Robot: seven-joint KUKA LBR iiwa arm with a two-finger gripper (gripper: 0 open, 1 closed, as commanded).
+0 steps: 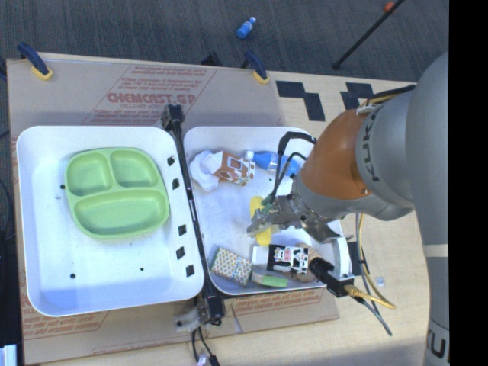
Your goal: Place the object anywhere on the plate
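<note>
Dark carpet lies beyond the cardboard-topped bench (164, 90); the arm (366, 155) reaches in low over the right bin (229, 139), its gripper (263, 219) down beside a yellow object (259, 204) near that bin's middle; whether anything is gripped I cannot tell; the green three-part plate (117, 191) sits bare in the left bin (38, 204), well apart from the gripper.

The arm (366, 158) hides much of the right bin (229, 139).
</note>
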